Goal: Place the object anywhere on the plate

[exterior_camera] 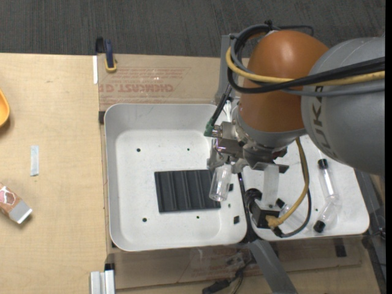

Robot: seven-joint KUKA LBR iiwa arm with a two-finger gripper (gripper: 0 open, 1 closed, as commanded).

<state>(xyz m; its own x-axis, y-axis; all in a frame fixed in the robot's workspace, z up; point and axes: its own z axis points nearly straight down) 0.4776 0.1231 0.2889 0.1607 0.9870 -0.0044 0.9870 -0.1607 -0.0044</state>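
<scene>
Bench: pale wood bench top (49, 103), dark carpet (122, 11) at the far side.
Bins: two white ones, left bin (122, 225) and right bin (349, 222), side by side.
Plate: one dark ribbed plate (184, 190), lying flat in the left bin.
Tubes: two clear ones; one tube (218, 185) hangs over the plate's right edge, and the second tube (327, 185) lies in the right bin.
Gripper: the gripper (228, 158) is clamped on the hanging tube's top end.

The dark plate (182, 190) lies open, the clear tube (219, 185) overhanging its right edge.
</scene>
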